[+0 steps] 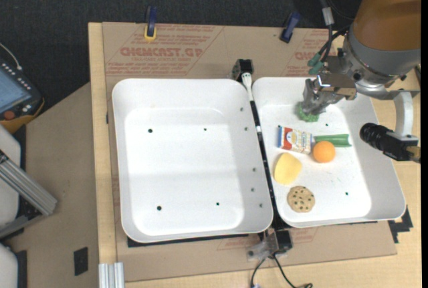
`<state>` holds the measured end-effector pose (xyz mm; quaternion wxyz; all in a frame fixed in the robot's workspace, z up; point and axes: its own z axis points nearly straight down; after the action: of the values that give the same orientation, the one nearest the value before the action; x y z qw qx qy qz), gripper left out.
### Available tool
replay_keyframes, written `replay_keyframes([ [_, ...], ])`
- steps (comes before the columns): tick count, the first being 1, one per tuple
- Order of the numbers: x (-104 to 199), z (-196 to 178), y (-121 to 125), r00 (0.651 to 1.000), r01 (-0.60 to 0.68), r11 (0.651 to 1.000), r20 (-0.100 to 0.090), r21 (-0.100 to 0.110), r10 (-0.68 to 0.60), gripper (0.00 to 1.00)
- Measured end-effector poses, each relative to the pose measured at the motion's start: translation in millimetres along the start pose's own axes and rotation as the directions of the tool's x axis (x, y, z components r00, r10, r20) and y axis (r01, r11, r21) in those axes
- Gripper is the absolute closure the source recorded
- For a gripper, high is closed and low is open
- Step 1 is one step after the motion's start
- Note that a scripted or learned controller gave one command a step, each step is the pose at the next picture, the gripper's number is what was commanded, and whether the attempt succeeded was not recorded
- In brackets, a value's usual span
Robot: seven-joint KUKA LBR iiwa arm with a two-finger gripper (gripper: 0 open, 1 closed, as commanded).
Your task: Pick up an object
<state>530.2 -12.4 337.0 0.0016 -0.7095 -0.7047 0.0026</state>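
The right bin [374, 203] holds a small white, red and blue carton [294, 139], an orange ball [324, 152], a yellow lemon-shaped piece [287, 168], a chocolate-chip cookie [301, 199] and a green stick [332, 140]. My gripper [311, 106] reaches down into the far part of this bin. Its tips touch a small green object [308, 115] on the bin floor. The fingers are close around it, and the green piece peeks out just below them.
The left bin [134, 146] sits beside the right one, with a black divider strip [257, 139] between them. Both rest on a cardboard sheet [174, 46] held by blue clamps [151, 21]. A black fixture [384, 138] sticks in over the right bin's right rim.
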Motion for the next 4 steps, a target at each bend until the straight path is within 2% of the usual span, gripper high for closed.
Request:
replay_keyframes([
  [1, 34.8, -45.2, -8.6, 1.0, 0.011, 1.0, -0.002, -0.012, -0.011, 1.0],
  [2, 37.5, -13.6, 6.3, 1.0, 0.007, 1.0, -0.001, -0.001, -0.007, 1.0],
  [3, 3.1, 6.3, -7.4, 1.0, 0.002, 1.0, -0.001, -0.001, -0.002, 1.0],
  [4, 42.0, -44.6, -20.2, 1.0, 0.012, 1.0, -0.003, -0.013, -0.012, 1.0],
])
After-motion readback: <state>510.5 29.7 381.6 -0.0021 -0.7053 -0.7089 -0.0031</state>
